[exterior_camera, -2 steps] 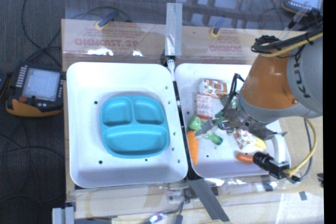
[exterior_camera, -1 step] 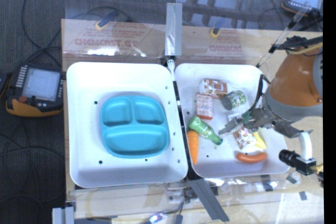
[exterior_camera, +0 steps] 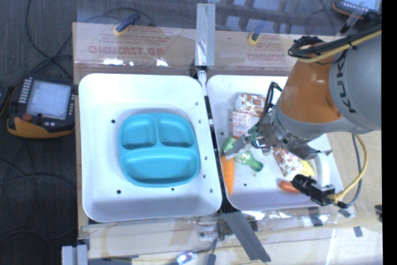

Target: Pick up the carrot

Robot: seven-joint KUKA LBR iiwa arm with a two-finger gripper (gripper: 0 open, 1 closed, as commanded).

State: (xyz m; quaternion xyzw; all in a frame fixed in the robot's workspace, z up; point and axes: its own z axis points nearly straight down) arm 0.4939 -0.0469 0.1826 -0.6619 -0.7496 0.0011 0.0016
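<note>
One carrot (exterior_camera: 227, 174) lies along the left wall of the right bin (exterior_camera: 273, 198), green top (exterior_camera: 231, 146) up. The gripper (exterior_camera: 259, 138) hovers just above-right; whether it's spread or closed, I cannot tell. A blue tray (exterior_camera: 159, 148) sits in the left bin (exterior_camera: 99, 133).

Bright, even overhead light washes the two shallow white plastic bins (exterior_camera: 93, 133) nearly featureless, with glare on the clear plastic sheet (exterior_camera: 142, 46) behind them. Shadows are soft and short. The picture is slightly soft throughout; small items perhaps blur together.
</note>
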